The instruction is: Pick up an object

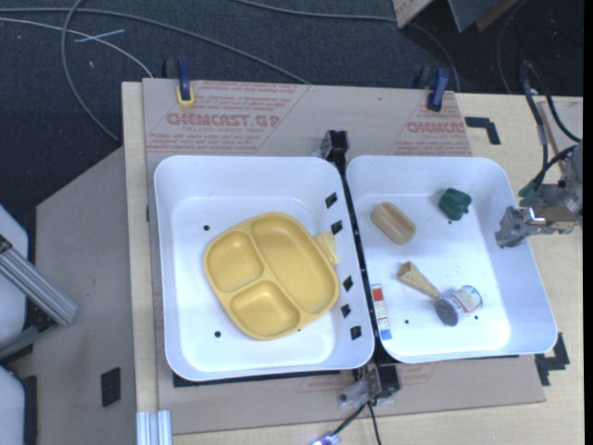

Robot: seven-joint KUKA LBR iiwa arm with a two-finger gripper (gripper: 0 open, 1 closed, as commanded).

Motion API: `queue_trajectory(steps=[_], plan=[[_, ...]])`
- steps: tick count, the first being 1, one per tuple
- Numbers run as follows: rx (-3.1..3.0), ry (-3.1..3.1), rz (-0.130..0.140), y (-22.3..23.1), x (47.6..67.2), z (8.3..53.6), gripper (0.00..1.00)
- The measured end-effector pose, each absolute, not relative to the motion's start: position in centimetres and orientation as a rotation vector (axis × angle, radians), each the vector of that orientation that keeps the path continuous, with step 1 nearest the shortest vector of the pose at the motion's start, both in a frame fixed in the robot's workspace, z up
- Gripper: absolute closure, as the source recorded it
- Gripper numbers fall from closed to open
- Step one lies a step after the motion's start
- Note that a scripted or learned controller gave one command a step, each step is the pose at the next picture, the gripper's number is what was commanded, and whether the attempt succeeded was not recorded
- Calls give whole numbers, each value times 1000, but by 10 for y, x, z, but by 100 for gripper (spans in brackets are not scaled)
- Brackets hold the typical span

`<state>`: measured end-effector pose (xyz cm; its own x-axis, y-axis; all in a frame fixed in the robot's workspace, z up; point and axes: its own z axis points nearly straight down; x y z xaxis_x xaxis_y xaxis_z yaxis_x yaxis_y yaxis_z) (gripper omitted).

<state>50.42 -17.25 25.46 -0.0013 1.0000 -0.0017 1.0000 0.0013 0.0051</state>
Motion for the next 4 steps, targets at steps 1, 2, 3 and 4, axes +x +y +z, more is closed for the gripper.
queue_trajectory(steps=[1,2,3,4], plan=[[2213,2229,5,-122,524,262,100],[2218,2229,1,-77,542,247,100],[2217,2229,2,-23,558,234,100],[2216,2227,5,22,574,240,100]])
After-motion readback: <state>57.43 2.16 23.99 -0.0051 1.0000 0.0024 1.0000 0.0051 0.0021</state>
